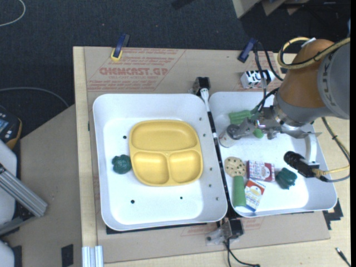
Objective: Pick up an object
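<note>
gripper (233, 131): low in the right bin (317, 199), finger state cannot be told | nearest: green block (240, 116) just behind it | toward the camera: cookie (234, 165), green cylinder (239, 191), red packet (260, 171) | step: approach, nothing seen held | next: settle over one item and close.

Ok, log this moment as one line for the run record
stage: reaching | gripper: low in right bin, beside green object | held: nothing seen | left bin: yellow divided tray, dark green piece
</note>
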You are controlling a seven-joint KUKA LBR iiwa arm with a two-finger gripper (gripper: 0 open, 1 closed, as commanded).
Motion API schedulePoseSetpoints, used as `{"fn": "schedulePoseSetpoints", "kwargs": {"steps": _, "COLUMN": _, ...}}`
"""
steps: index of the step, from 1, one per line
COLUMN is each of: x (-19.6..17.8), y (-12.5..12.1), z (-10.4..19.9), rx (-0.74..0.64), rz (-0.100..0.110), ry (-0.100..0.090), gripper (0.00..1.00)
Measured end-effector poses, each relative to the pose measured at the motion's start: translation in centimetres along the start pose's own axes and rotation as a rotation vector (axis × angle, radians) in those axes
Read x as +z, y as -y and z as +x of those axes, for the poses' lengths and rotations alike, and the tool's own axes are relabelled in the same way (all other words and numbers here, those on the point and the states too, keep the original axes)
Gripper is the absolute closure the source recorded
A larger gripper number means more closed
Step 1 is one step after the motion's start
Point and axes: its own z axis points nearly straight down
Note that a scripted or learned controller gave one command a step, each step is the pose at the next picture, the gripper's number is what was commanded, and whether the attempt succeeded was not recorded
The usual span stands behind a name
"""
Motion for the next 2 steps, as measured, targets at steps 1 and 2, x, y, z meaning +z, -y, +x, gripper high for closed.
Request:
{"fn": "schedulePoseSetpoints", "kwargs": {"steps": 1, "x": -0.9, "y": 0.0, "z": 0.1, "rx": 0.001, "rz": 0.002, "ry": -0.003, "gripper": 1.0}}
{"fn": "schedulePoseSetpoints", "kwargs": {"steps": 2, "x": -5.4, "y": -0.6, "z": -0.5, "rx": 0.0, "rz": 0.019, "ry": -0.002, "gripper": 1.0}}
